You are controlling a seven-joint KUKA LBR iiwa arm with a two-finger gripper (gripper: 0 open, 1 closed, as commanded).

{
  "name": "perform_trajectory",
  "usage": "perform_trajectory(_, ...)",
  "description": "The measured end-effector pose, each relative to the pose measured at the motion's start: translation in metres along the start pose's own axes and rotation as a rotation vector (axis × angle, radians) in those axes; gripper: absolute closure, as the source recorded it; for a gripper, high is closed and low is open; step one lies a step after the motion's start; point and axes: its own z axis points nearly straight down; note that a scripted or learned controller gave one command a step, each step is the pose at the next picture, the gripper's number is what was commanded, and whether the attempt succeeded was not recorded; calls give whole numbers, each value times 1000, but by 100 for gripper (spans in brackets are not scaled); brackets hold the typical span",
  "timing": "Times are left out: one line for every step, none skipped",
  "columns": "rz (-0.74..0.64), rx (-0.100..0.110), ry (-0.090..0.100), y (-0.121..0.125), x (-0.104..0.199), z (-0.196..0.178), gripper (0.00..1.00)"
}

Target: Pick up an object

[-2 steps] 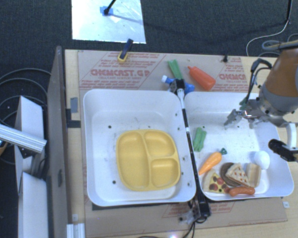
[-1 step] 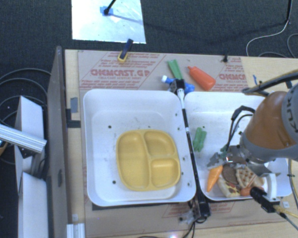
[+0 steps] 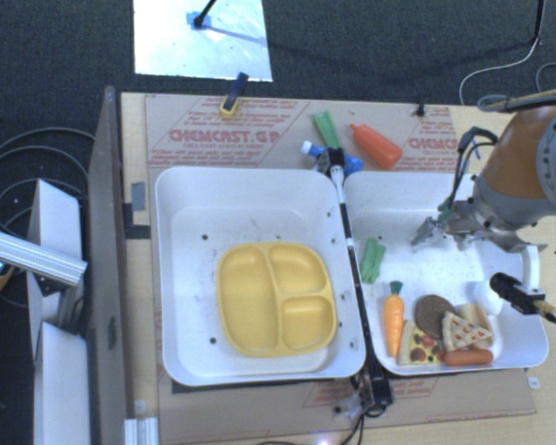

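Here: Two Bins, One Tray, a Cluster of Toy Food

Leftmost, the left bin (image 3: pixel 181 276) holds a single yellow divided tray (image 3: pixel 278 298), lying flat near the bin's middle, its three compartments bare. Along the seam between the bins, a green piece (image 3: pixel 372 260) lies tilted just inside the right bin (image 3: pixel 389 197), close to the dividing wall. Further right and nearer the front edge, the toy food gathers: a carrot (image 3: pixel 394 311) standing lengthwise, a pizza slice (image 3: pixel 421 347) beside its lower end, a brown round patty (image 3: pixel 433 311), a sandwich wedge (image 3: pixel 467 328) touching the patty, and a sausage (image 3: pixel 467 358) lying along the front wall. Behind the bins, on the board, rest a green stick (image 3: pixel 326 128) and an orange bottle-shaped toy (image 3: pixel 376 146). At the right, the gripper (image 3: pixel 442 227) hangs over the bare upper part of the right bin, well apart from the food cluster, with nothing seen between its fingers; whether it is spread or pressed together cannot be told.
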Motion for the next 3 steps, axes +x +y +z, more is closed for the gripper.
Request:
perform_trajectory(-5,12,9,-79,83,-73,0)
perform_trajectory(6,16,7,-101,54,21,0)
perform_trajectory(6,7,2,-98,2,-51,0)
